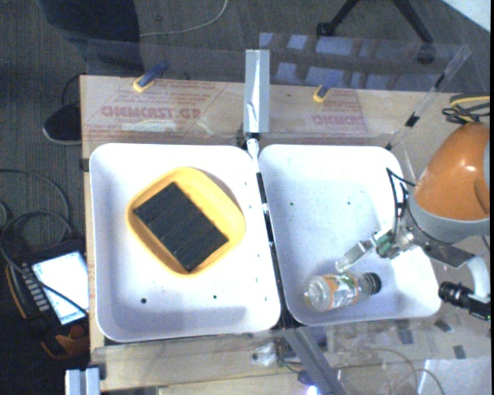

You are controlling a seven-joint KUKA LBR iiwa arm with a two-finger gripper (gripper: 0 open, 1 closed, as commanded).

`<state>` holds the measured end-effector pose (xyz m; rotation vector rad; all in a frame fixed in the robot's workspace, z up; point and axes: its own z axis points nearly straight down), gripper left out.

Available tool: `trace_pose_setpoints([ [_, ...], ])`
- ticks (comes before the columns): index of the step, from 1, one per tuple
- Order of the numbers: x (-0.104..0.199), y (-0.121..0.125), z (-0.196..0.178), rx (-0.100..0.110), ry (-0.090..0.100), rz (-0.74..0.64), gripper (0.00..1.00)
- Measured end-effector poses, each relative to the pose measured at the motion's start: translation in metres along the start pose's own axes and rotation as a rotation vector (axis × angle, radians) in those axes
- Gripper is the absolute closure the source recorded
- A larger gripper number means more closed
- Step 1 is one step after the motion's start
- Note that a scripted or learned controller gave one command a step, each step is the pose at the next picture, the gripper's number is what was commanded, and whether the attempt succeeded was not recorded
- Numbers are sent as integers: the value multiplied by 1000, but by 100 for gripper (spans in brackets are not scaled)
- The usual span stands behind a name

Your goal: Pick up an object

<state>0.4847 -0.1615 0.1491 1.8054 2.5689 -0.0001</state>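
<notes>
A clear plastic bottle (339,289) lies on its side near the right bin's (329,188) front edge. The tool (364,252) hovers just above it; whether open or closed, I cannot tell. Being round and smooth, the bottle may roll away when touched.

Arm (453,192) enters from the right — orange band uppermost, grey wrist below it. Gripper (356,257) extends left and downward from the wrist, tilted. Finger state cannot be determined; nothing is seen held between them.
</notes>
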Motion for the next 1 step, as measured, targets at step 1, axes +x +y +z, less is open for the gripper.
trace_pose_setpoints([
  [1,43,18,58,-9,-6,52,0],
])
